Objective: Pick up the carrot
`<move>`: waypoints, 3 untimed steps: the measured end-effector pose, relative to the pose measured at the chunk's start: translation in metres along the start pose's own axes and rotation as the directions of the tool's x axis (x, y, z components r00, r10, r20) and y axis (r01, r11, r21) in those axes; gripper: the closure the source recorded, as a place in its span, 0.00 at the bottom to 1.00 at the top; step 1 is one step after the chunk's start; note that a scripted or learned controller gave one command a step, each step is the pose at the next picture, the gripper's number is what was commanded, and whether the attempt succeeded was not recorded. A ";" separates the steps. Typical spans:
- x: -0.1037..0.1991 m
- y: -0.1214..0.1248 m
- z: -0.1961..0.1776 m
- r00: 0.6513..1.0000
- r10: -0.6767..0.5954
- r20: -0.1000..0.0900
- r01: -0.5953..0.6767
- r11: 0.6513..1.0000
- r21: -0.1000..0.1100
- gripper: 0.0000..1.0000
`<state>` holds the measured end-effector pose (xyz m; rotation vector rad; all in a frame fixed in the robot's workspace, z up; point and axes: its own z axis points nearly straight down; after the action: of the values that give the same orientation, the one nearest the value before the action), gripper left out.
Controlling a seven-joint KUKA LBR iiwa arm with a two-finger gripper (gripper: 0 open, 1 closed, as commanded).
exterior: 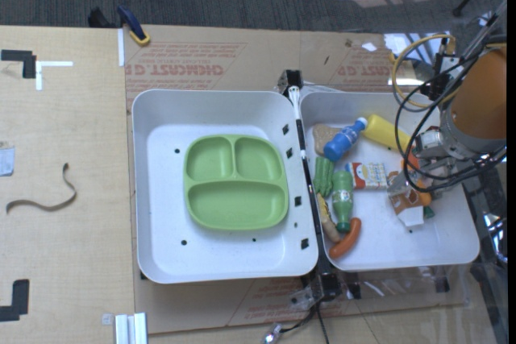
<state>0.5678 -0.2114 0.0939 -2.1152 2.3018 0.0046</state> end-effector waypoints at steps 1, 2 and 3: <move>-0.001 0.001 0.002 0.981 -0.193 0.007 0.193 0.981 -0.008 0.00; -0.005 -0.069 -0.013 0.990 -0.140 -0.003 0.140 0.990 0.000 0.00; -0.008 -0.065 -0.005 0.936 -0.353 0.002 0.353 0.936 0.005 0.00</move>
<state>0.6329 -0.2087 0.0995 -2.4897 1.8818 -0.0024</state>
